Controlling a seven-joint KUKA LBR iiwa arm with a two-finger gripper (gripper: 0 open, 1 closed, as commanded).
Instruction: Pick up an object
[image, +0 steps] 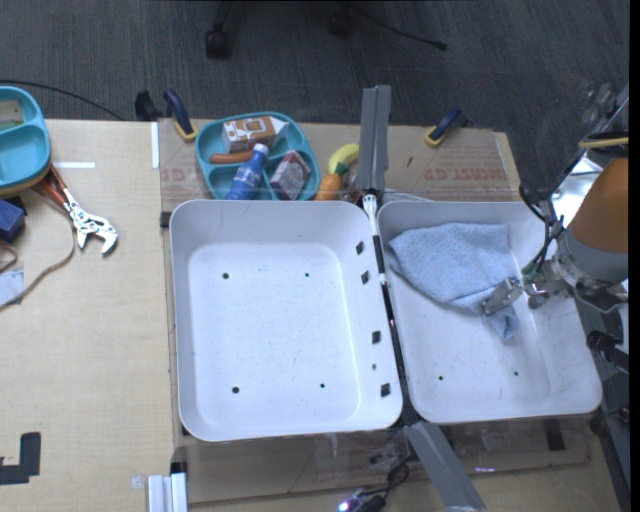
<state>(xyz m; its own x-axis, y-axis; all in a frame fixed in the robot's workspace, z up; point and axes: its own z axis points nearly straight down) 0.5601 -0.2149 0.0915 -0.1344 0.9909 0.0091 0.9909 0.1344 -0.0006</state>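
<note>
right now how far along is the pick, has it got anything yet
Done: the arm has reached into the right bin, and the claw is down at the near edge of the blue cloth. In hand: it seems to be working at that edge; a grip is not clear from this view. Left: nothing is raised, the cloth lies on the bin floor, so the lift remains.

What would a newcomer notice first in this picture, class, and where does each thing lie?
A crumpled light blue cloth fills the far part of the right bin. The end effector is down at the cloth's near right edge. Behind the left bin stands a teal divided tray of small items.
</note>
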